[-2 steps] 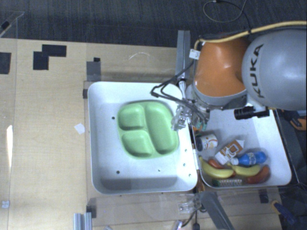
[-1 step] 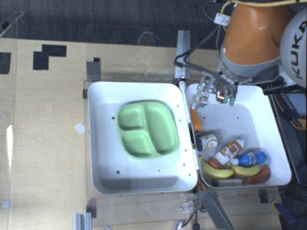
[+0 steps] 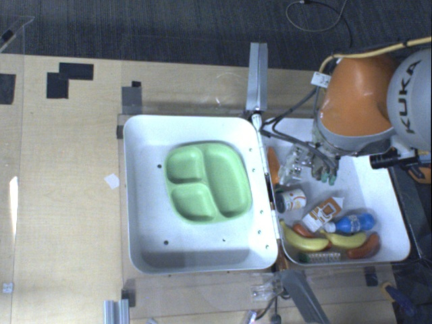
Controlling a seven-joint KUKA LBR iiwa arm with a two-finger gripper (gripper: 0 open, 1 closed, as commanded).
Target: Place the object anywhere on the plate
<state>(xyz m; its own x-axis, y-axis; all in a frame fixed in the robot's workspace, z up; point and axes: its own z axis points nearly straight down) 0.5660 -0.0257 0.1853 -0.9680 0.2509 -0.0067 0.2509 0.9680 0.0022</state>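
I see the tool [image 3: 312,165] hanging over the upper left part of the right bin [image 3: 391,201], below the orange band [image 3: 354,96] of the arm [image 3: 408,100]. Its metal parts blur together at this slant, so I cannot tell if it is open or closed, and I see nothing clearly gripped in it.

Just left of the tool, an orange item [image 3: 272,164] lies along the bin's left wall. Below the tool sits a small white cup-like container [image 3: 291,199]. To its right lies a white and brown packet [image 3: 322,212], and beside that a blue bottle [image 3: 356,223] on its side. Along the bin's lower wall I count 2 yellow bananas [image 3: 322,240], laid end to end, with a red piece [image 3: 364,248] tucked at the lower right. These objects are all in the right bin, well apart from the plate.

The plate [image 3: 206,181] is green with 3 compartments and sits in the middle of the left bin [image 3: 145,201]. Both bins rest side by side on the pale wooden worktop [image 3: 61,181], and a black cable [image 3: 324,12] lies on the dark floor above.
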